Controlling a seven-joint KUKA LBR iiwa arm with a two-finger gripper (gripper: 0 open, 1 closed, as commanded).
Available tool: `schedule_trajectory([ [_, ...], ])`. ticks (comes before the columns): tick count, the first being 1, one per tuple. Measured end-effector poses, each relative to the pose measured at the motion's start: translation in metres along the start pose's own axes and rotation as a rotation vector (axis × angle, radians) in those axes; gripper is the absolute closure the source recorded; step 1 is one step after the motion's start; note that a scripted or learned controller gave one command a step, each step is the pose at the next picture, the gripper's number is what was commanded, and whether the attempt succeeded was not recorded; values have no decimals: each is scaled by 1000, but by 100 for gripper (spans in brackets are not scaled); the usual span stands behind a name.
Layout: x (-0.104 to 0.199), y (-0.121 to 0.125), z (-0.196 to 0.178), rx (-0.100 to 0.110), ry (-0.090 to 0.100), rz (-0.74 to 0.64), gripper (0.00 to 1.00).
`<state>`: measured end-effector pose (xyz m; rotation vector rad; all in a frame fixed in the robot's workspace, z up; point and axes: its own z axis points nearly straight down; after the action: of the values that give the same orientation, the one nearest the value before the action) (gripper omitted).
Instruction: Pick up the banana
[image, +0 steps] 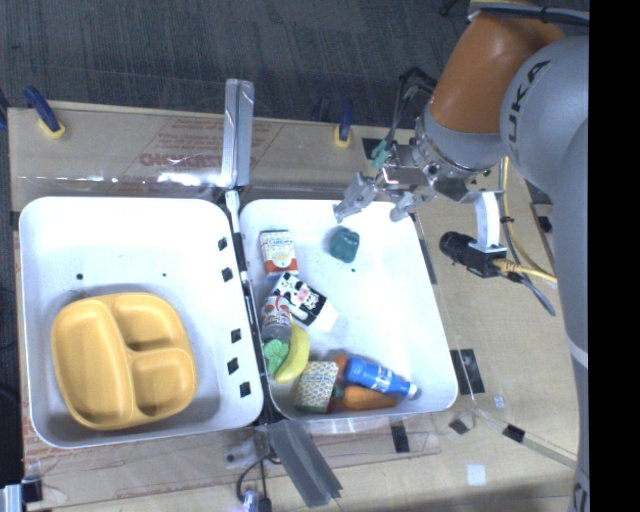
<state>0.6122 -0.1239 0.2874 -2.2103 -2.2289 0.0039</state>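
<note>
While the banana (291, 354) lies near the front-left of the right bin (425, 300), wedged between a can (276, 318) at the divider and a patterned block (316, 386), the gripper (377, 201) hovers well apart over the bin's back rim, fingers spread and holding nothing. A good approach would bring it down over the banana's exposed yellow middle, with the fingers straddling its width and clear of the neighbours.
</note>
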Motion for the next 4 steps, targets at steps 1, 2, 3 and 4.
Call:
schedule_trajectory([
  [1, 56, -54, 60, 1, 0, -279, 0],
  [2, 14, -84, 174, -14, -11, -421, 0],
  [3, -27, -46, 32, -4, -3, -666, 0],
  [4, 21, -118, 96, -2, -1, -1004, 0],
])
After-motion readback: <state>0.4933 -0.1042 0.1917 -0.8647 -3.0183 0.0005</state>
